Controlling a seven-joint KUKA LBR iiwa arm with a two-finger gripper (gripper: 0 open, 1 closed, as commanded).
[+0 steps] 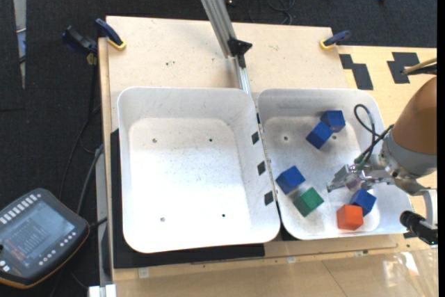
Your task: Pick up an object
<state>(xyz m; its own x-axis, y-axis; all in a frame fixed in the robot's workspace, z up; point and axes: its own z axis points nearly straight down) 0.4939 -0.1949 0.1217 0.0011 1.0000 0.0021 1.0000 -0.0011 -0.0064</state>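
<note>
You had the grey arm with its orange band (424, 123) reaching in from the right over the right-hand shallow white bin (278, 111). Its two-finger gripper (345, 181) sat low in that bin, near the right wall, just above and beside the small blue cube (364, 202) and the orange-red cube (350, 217) that lay touching each other close to the bin's near right corner. How wide the tool stood could not be told from this slanted view, and nothing could be seen lifted.

To the left of the gripper you had a second blue cube (290, 179) with a green cube (308, 201) just beside it, toward the near edge. Further back in the same bin, two more blue blocks (325, 129) lay together, one touching the other, well apart from the gripper.

The left-hand shallow white bin (132, 149) sat beside the right one on the pale wooden bench top (181, 52). A grey handheld control pendant (35, 236) lay on the dark floor at your lower left.
</note>
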